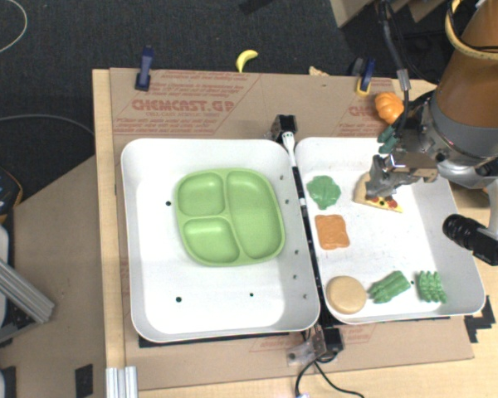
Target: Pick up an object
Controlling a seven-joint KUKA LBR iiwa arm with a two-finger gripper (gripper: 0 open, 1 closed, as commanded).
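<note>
- Nearest, along the front of the right-hand shallow white plastic bin (461, 293), lie a round tan bun-like toy (346, 294), a ridged dark green toy vegetable (389, 288) and a smaller knobbly green toy (430, 287), set in a row and close together.
- Further in, beside the divide between the bins, an orange rectangular toy with a rough crumbed look (332, 231) lies flat; just beyond it sits a crinkled green leafy toy (324, 191).
- The left-hand shallow white plastic bin (149, 247) carries a smooth pale green plate with three compartments (230, 216) and rounded corners, about in its middle.
- The flat wedge-shaped pizza-slice toy with a tan crust and red-and-yellow topping (382, 199) lies in the far half of the right bin.
- The metal gripper (388, 175) hangs directly over that slice, its tips at the wedge's far edge; whether the jaws are apart or together cannot be told here.
- Beyond the bins, the brown cardboard-faced worktop (108, 106) bears red print reading "CHEMCAST", repeated and partly cut off.
- At its far edge are two blue clamps (144, 67), a small yellow banana-shaped toy (246, 59) and a round orange toy (388, 106).
</note>
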